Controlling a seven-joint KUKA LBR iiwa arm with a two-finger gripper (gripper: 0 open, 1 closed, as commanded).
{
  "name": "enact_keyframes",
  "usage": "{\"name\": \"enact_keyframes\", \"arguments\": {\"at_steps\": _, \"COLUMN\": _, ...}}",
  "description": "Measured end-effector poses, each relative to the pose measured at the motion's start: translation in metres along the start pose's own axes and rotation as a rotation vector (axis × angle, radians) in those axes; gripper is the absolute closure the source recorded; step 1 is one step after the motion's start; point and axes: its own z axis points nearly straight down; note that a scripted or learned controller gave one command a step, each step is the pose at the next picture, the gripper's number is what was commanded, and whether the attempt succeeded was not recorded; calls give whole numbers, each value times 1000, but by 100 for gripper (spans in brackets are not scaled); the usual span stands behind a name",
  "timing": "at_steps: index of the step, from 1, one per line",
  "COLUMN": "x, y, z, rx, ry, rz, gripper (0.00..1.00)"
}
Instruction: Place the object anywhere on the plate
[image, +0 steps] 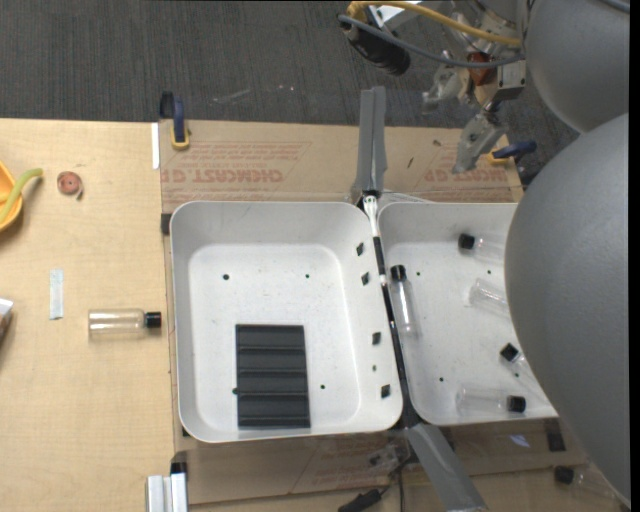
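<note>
A black ribbed plate (271, 377) lies flat in the front part of the left bin (200, 300). The right bin (440, 270) holds several clear vials with black caps: one (403, 300) along its left wall, one (490, 403) near the front, one (487, 295) in the middle, and a capped one (468, 242) toward the back. The big grey arm (575, 300) covers the right bin's right side. My gripper (479, 140) hangs high beyond the back edge of the right bin, over the cardboard, apart from every vial.
Another clear vial (124, 321) lies on the wooden bench left of the bins. A grey divider bar (372, 140) rises between the bins at the back. Cables and hoses (420, 30) hang near the wrist. A yellow item (12, 195) sits at the far left.
</note>
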Motion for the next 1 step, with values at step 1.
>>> {"name": "enact_keyframes", "arguments": {"at_steps": 1, "x": -21, "y": 75, "z": -3, "rx": 0, "ry": -4, "rz": -125, "gripper": 0}}
